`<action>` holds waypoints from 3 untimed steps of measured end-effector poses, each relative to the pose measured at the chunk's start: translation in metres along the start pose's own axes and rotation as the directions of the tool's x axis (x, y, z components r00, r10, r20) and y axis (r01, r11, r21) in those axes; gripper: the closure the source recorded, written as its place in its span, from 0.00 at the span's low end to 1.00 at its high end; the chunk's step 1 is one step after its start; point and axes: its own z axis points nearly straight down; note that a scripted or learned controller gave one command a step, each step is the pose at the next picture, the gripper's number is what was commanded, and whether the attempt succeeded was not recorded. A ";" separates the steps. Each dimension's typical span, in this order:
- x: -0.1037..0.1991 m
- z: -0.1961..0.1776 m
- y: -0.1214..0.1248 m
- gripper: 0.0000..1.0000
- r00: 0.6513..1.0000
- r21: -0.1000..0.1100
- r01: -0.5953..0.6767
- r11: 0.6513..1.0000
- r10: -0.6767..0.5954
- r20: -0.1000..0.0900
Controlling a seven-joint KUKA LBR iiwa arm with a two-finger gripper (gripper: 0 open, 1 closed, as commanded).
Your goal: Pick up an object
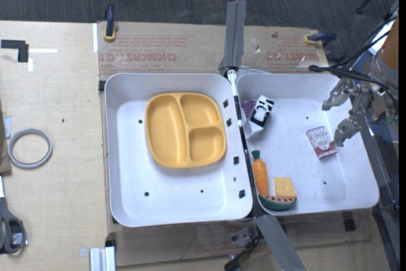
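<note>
The right bin (355, 197) holds several small items. A red and white packet (320, 141) lies at its right middle, and a black and white toy (261, 111) is near the top left corner. An orange carrot (259, 172), a yellow block (285, 187) and a watermelon slice (278, 202) sit along the lower left. My gripper (338, 117) hangs over the bin's right side, just up and right of the packet. It is open with nothing between its fingers. One fingertip (343, 132) is close to the packet's right edge.
A yellow divided plate (186, 130) lies in the left bin (127, 200). A grey bar (236, 35) runs between the bins. On the bench at the left are a tape roll (28, 148) and scissors (11, 233). Clamps (110, 23) hold the cardboard behind.
</note>
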 end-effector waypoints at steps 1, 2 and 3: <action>-0.048 0.047 -0.039 0.00 0.980 0.001 -0.198 0.980 0.198 0.002; -0.044 0.068 -0.040 0.00 0.934 0.001 -0.359 0.934 0.359 0.000; -0.003 0.070 -0.037 0.00 0.686 0.002 -0.727 0.686 0.727 -0.001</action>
